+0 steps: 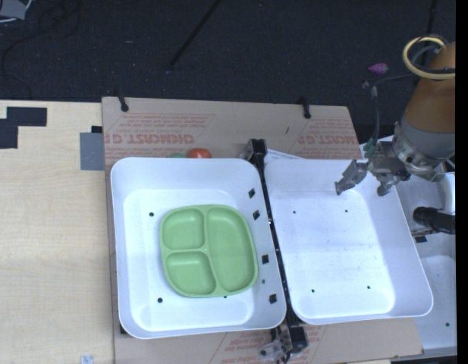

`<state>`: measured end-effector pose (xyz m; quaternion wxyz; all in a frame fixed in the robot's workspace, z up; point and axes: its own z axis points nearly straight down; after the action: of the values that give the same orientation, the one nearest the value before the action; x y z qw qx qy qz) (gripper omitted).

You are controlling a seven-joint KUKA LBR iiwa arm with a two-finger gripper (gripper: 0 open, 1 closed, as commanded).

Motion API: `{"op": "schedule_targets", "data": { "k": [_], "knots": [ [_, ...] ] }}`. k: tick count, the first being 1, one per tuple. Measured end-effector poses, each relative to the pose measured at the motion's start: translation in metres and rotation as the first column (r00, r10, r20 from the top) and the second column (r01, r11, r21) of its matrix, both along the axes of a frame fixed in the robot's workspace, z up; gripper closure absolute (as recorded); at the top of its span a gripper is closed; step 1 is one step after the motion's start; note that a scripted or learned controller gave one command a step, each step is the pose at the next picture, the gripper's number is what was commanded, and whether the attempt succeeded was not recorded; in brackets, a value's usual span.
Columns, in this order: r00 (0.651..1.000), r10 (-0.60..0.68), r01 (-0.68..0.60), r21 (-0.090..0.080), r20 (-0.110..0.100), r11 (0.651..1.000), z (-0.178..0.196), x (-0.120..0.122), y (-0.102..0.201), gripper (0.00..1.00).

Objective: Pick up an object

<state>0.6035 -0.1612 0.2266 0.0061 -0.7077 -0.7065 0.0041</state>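
Observation:
A light green divided plate (208, 250) lies flat in the left white bin (135, 203), near its middle. My gripper (367, 180) hangs over the upper right edge of the right white bin (347, 279), well apart from the plate. Its two dark fingers (349, 178) are spread, and nothing sits between them. The orange band of the arm (435, 101) rises above the gripper at the right edge.
A small red and green object (194, 154) peeks out behind the left bin's back rim, on the cardboard sheet (218, 131). A black clip strip (265, 233) runs between the two bins. Pale wooden bench (44, 241) spreads to the left.

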Motion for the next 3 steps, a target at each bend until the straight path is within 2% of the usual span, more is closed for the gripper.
{"op": "schedule_targets", "data": {
  "k": [1,2,3],
  "knots": [
    [1.0,0.002,-0.002,-0.002,0.012,1.0,0.007,0.002,0.0,0.0],
    [1.0,0.003,-0.003,0.0,0.006,1.0,-0.055,0.002,0.009,0.0],
    [1.0,0.002,-0.002,-0.001,0.007,1.0,-0.098,-0.001,0.012,0.0]
  ]
}}
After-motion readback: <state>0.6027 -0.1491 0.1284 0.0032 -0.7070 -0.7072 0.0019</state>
